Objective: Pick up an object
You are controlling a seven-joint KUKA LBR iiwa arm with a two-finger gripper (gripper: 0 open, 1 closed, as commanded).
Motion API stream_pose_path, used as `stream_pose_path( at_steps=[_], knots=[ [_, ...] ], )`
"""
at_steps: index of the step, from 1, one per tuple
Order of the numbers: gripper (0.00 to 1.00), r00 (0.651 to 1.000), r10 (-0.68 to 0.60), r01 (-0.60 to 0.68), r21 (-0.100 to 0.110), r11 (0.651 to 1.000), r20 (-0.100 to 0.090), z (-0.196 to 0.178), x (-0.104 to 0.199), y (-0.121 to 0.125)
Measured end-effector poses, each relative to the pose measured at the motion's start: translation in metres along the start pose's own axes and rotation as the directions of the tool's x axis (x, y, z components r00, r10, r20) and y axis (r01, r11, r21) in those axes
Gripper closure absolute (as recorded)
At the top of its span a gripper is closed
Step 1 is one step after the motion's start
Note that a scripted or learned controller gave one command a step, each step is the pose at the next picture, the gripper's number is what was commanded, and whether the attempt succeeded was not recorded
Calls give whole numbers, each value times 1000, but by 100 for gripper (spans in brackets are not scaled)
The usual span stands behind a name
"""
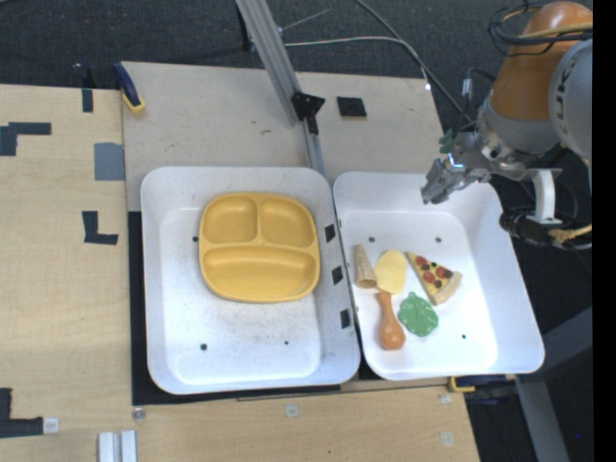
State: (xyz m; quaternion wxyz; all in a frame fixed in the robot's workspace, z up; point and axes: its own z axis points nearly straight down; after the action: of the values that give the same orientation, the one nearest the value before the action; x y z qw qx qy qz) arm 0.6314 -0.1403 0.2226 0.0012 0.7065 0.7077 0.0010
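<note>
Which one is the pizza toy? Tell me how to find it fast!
Look in the right white bin, the one without the yellow tray. A small bunch of toy food sits in its middle, and the pizza slice is at the right end of it, beside the pale yellow piece and just above the green leafy one. It is the only triangle, with red dots on top.

The grey arm (539,75) reaches in from the right, its pincer (435,189) angled downward.

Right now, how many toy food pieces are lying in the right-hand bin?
5, clustered mid-bin: a tan wedge leftmost, a yellow piece beside it, a pizza slice rightmost, a green piece and an orange drumstick-like piece nearest the camera. Others may hide underneath.
</note>
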Motion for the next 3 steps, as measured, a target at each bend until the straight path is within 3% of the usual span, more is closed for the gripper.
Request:
stream_pose_path(
  at_steps=[1, 3],
  knots=[
    [100, 1000, -4, 4, 5, 1000, -2, 6, 60, -15],
    [100, 1000, -5, 5, 7, 1000, -2, 1, 164, -69]
  ],
)
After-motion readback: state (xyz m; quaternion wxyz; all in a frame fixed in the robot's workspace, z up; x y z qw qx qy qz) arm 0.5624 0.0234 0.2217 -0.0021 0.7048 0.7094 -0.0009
